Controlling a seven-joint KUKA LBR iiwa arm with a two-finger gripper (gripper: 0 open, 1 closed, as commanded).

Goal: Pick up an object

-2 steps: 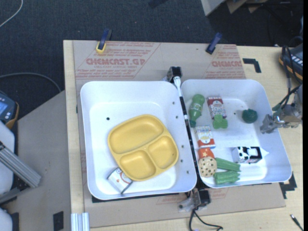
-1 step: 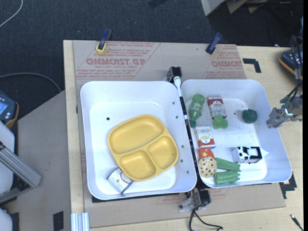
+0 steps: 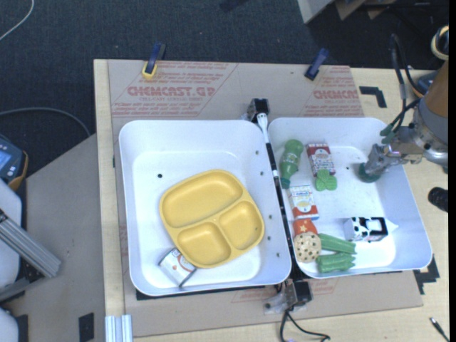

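Observation:
My gripper [image 3: 373, 167] hangs low over the right bin [image 3: 412, 212], near its right-hand wall in the far half. A small dark green shape [image 3: 368, 174] sits right at its tip; I cannot tell whether it is held. To the gripper's left lie a green bottle [image 3: 290, 158], a red-and-white carton [image 3: 320, 158] and a small green piece [image 3: 326, 182]. Nearer the front are a white carton [image 3: 303, 200], a round cookie [image 3: 307, 246], two green vegetables [image 3: 335, 254] and a black-and-white box [image 3: 366, 229].
The left bin [image 3: 135, 148] holds a yellow divided plate [image 3: 211, 218] and a small carton [image 3: 176, 266] at its front edge. Clamps [image 3: 152, 61] pin the cardboard sheet at the back. Cables run down at the far right.

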